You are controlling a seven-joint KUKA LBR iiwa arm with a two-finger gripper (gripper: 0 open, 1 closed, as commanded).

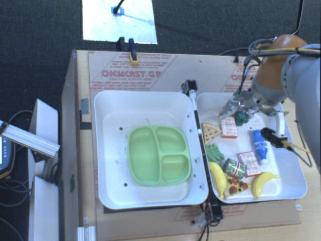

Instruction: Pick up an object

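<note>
Robot gripper (241, 109) low in the right bin (300, 182), over a small green object (243, 118); finger state cannot be made out

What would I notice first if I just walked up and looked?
Probably the big green divided plate lying by itself in the left bin. Next, the jumble of toy food in the right bin, with yellow bananas near the front, and the grey arm reaching over its back corner.

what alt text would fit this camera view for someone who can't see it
A grey robot arm's gripper hovers over a small green object in the right bin, which holds toy food. The left bin holds a green divided plate.
</note>
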